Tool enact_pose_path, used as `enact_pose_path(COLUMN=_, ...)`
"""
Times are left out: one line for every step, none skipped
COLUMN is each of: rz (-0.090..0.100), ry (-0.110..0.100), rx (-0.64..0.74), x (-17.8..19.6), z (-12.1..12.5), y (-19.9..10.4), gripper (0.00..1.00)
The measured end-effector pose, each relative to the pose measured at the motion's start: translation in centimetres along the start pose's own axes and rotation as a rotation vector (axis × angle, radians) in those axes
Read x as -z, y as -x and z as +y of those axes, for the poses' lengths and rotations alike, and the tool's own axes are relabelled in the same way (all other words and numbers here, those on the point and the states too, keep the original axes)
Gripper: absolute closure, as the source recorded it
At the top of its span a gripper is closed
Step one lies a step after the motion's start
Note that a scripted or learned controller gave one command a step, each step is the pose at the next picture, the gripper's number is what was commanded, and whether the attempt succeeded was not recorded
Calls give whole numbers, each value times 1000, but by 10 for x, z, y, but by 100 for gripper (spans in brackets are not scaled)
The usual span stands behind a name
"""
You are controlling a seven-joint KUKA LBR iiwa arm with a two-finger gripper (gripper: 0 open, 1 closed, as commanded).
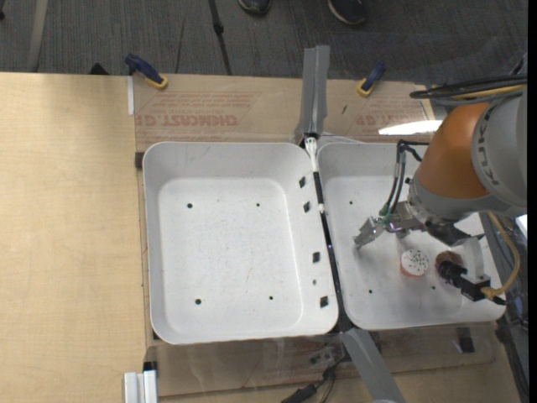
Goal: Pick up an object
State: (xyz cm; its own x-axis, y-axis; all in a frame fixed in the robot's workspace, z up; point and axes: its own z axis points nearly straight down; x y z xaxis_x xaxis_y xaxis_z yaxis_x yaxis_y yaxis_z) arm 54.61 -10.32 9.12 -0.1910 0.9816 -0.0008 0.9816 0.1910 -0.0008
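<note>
A small round white object with reddish specks (414, 264) lies on the floor of the right bin (369, 300), toward its front right. My gripper (367, 232) hangs low over the middle of that bin, pointing left, a short way to the left of the round object and apart from it. I see nothing held at its tip. The grey arm with its orange band (453, 154) reaches in from the right and covers the bin's far right part.
The left bin (168, 309) sits beside the right one, with a black divider strip (320, 225) between them. Cardboard (210, 112) lies under the bins' far side, held by two clamps. A bare wooden bench (67, 225) spreads to the left.
</note>
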Motion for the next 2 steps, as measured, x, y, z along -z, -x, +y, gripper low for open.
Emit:
enact_pose_path(rz=-1, ry=0, rx=-23, x=0, z=73, y=13, gripper=0)
enact_pose_path(rz=0, ry=-1, rx=71, x=0, z=-9, y=13, gripper=0)
